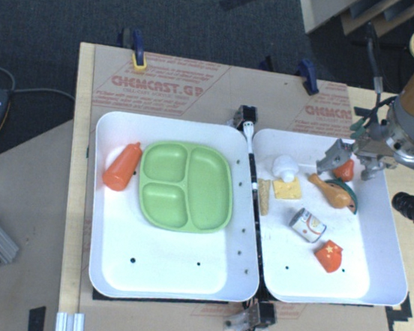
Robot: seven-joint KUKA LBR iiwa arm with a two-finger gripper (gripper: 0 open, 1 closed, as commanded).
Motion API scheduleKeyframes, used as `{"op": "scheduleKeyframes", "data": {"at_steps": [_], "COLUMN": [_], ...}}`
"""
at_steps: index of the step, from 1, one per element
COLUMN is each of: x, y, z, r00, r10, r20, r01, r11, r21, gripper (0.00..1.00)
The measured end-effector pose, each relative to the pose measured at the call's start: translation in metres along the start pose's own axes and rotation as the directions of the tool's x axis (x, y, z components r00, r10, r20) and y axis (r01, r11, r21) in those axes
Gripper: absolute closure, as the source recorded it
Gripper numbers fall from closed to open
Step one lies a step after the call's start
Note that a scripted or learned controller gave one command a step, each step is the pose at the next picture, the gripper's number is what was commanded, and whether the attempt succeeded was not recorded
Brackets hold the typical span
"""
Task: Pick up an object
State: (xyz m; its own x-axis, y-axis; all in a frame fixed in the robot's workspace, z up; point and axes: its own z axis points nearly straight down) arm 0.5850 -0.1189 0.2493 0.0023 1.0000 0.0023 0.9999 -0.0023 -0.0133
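My gripper (350,162) hangs over the far right part of the right bin (378,244), below the grey wrist with its orange band. A small red-orange piece (345,171) lies right at the gripper's tip; whether it is gripped is unclear. Just in front of it lies a brown drumstick-shaped toy (331,191). Further left in the same bin are a white lump (286,165), a yellow block (288,190) and a tan stick (263,196). A small can (308,226) and a red toy (329,256) lie toward the near side.
The left bin (171,262) holds a green divided plate (187,186) and an orange bottle-shaped toy (121,166) at its left wall. A raised divider (251,205) separates the two bins. Blue clamps (307,76) sit at the board's far edge.
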Motion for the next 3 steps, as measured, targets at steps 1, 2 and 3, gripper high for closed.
{"op": "scheduleKeyframes", "data": {"at_steps": [1, 2, 3], "x": [0.000, 0.001, 0.000], "y": [0.002, -0.004, -0.007], "z": [-0.007, 0.055, 0.098], "r00": [1.000, 1.000, 1.000], "r10": [-0.003, -0.002, -0.002], "r20": [0.002, 0.001, 0.001], "r01": [0.003, 0.002, 0.002], "r11": [1.000, 1.000, 1.000], "r21": [-0.013, -0.006, -0.007], "gripper": [0.00, 0.00, 0.00]}}
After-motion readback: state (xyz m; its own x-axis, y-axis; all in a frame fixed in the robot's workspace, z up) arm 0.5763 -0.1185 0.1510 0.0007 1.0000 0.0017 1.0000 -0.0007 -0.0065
